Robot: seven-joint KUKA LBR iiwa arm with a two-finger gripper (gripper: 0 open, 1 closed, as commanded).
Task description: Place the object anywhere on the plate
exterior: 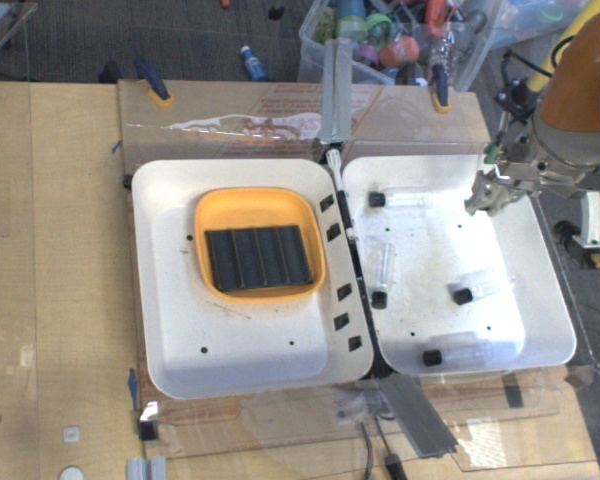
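Note:
An orange plate point(210, 213) lies in the left white bin point(170, 318). A black ridged rectangular object point(258, 258) lies flat on the plate, filling most of its middle. My gripper point(483, 198) hangs over the upper right part of the right bin point(540, 308), far from the plate. I see nothing held in it.
Several clear tubes with black caps lie in the right bin: one point(400, 200) at the back, one point(380, 271) by the divider, one point(477, 290) mid-right. A clear crate of coloured items point(400, 18) stands behind the bins. The arm's orange band point(580, 78) is at the right.

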